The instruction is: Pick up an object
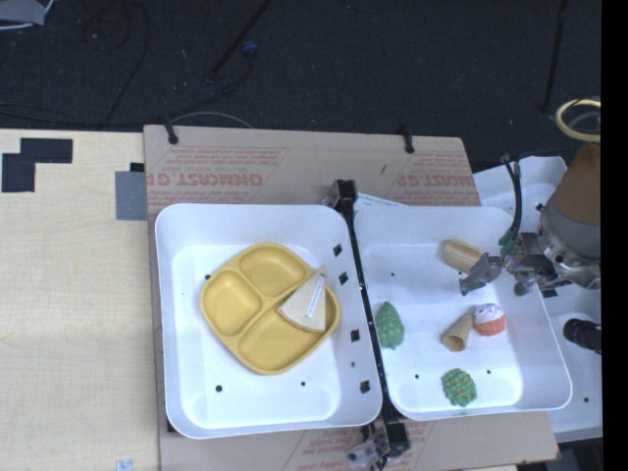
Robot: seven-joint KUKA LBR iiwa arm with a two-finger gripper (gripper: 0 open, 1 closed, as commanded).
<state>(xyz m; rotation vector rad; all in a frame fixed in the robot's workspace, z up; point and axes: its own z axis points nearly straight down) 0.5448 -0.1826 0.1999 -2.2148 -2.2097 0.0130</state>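
Note:
The right bin (530,381) holds several small objects: a tan cylinder (459,254) at the back, a green leafy piece (390,325) by the left wall, a tan cone (456,333), a red and white cupcake-like piece (489,320), and a green bumpy ball (457,387) near the front. My gripper (503,277) hangs over the right part of this bin, just behind the cupcake piece and right of the tan cylinder. Its two fingers stand apart, open, with nothing between them.
The left bin (182,361) carries a yellow divided plate (257,307) with a pale cheese wedge (307,303) on its right side. A black divider (358,302) separates the bins. The grey and orange arm (579,204) enters from the right.

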